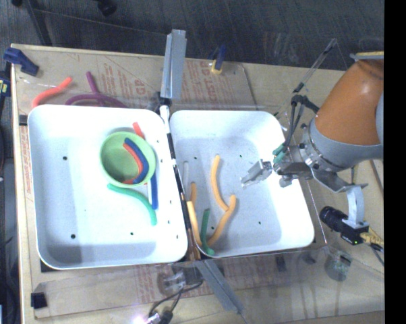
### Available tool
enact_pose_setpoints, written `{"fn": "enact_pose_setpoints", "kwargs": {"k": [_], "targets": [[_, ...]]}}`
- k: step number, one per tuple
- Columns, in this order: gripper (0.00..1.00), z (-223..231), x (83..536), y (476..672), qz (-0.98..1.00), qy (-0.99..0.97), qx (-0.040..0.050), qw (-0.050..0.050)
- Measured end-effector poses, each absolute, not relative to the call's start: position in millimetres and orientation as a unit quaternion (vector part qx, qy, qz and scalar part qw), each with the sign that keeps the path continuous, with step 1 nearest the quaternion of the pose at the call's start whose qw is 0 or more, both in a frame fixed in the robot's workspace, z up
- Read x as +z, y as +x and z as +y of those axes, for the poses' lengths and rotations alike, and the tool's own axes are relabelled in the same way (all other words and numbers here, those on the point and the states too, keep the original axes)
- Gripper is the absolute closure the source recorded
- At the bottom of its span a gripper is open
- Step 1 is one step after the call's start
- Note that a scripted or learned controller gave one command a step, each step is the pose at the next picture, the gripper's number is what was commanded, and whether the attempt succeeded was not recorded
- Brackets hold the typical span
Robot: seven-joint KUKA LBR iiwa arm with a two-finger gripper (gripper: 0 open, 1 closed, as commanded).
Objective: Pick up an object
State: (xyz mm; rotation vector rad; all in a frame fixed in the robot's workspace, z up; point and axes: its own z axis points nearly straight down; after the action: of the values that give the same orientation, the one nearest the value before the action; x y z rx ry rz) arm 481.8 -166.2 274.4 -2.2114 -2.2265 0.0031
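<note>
My gripper (251,176) hangs over the right bin (257,130), its fingers slightly parted with nothing between them. Just left of it an orange bendy stick (217,181) lies on the bin floor, and a second curved orange stick (224,218) sits below that. Along the bin's left wall rest a short orange piece (193,198) and a green stick (205,227). In the left bin (61,181) a green bowl (124,157) holds red and blue sticks (139,155), with a green stick (137,198) curling beneath it.
A grey divider bar (173,63) stands between the bins at the back. Outside the left bin, an orange stick (52,92) and a purple loop (94,98) lie on the bench. Clamps and cables sit at the bench's right and front edges.
</note>
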Motion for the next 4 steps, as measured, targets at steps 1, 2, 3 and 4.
{"fn": "enact_pose_setpoints", "kwargs": {"k": [1,2,3,4], "targets": [[0.0,-135,176,528.6,-0.676,-0.737,0.0023,0.002],[0.0,-171,91,522.7,-0.687,-0.726,0.0013,0.001],[1.0,-173,103,523.5,-0.689,-0.725,0.0027,-0.001],[0.0,-173,102,523.3,-0.689,-0.724,0.0029,-0.001]]}}
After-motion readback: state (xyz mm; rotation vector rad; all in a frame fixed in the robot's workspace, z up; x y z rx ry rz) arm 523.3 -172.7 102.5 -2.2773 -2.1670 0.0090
